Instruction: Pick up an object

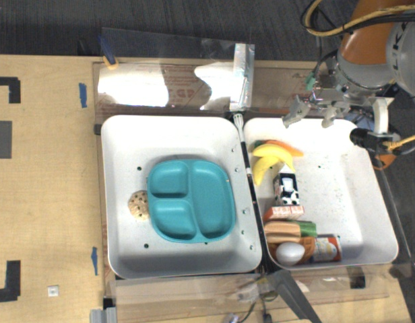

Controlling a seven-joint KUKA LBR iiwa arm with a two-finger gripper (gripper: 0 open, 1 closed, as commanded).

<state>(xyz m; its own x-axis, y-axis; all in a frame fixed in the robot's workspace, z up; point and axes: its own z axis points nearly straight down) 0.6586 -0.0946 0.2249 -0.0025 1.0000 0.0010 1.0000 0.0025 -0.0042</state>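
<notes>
White right bin (pixel 369 207), items crowding left wall, fingers (pixel 308 113) at far rim

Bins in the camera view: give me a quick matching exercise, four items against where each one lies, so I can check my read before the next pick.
Items:
1. cookie
2. divided teal plate
3. banana
4. egg

Places:
A. middle of the left bin
B. near front edge of the right bin, beside the hot dog
C. left bin, against the plate's left side
D. upper left part of the right bin, near the divider

Pairs: 1-C, 2-A, 3-D, 4-B
</notes>
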